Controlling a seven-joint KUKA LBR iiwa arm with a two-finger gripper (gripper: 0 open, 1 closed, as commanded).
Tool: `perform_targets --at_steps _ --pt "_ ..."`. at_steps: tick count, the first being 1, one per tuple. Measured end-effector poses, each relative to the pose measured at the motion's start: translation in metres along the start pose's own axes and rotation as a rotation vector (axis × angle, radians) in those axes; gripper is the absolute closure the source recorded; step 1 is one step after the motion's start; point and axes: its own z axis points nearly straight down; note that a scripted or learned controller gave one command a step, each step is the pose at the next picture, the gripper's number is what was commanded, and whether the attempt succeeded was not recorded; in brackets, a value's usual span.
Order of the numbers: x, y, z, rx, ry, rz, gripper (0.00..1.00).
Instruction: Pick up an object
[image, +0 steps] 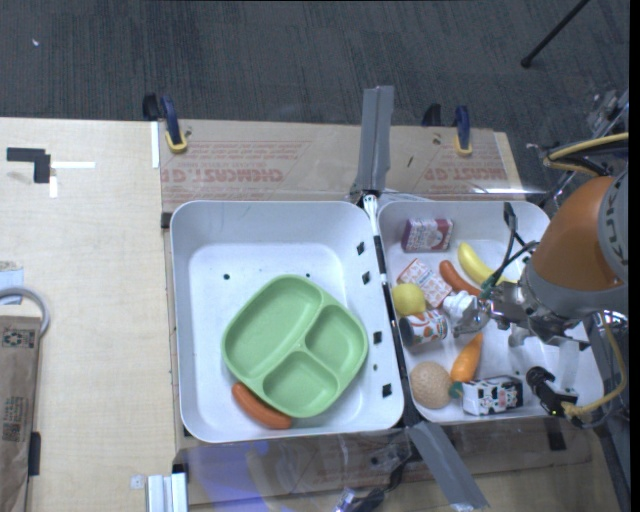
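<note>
In the right bin, your hand hovers, its opening impossible to tell, with the carrot just below it, lying upright-slanted.

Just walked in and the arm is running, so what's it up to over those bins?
The arm's gripper is down in the right bin, among a pile of toy food: a lemon, a banana, a carrot and small cartons. I can't see anything between its fingers, so no pick is confirmed. The left bin holds a green divided plate with an orange sausage at its lower edge.
</note>
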Motion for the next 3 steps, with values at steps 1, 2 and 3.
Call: perform_targets --at_steps 1,2,3 --pt "-0.001 0.0 -0.009 0.001 0.0 0.004 1.0" --pt "0.092 0.006 -0.1 -0.001 -0.001 -0.114 1.0" --pt "0.092 0.006 -0.1 -0.001 -0.001 -0.114 0.0"
